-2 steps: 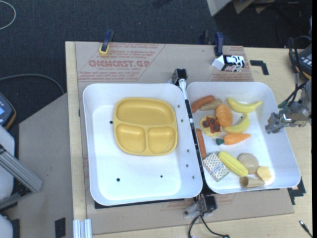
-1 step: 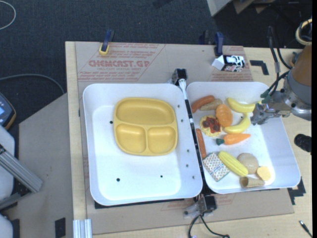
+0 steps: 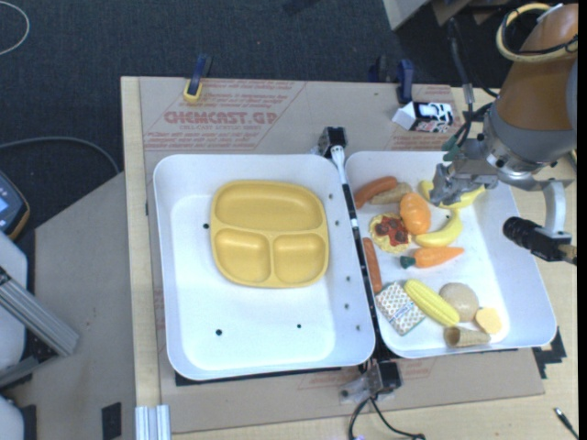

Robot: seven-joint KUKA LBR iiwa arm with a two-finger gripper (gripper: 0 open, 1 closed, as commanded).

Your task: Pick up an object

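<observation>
Nothing is lifted yet: the grey end effector hangs low over a yellow plastic banana in the right white bin, and I cannot tell its state.

The fingers cover part of a banana beneath them; their gap is too small to judge.
</observation>
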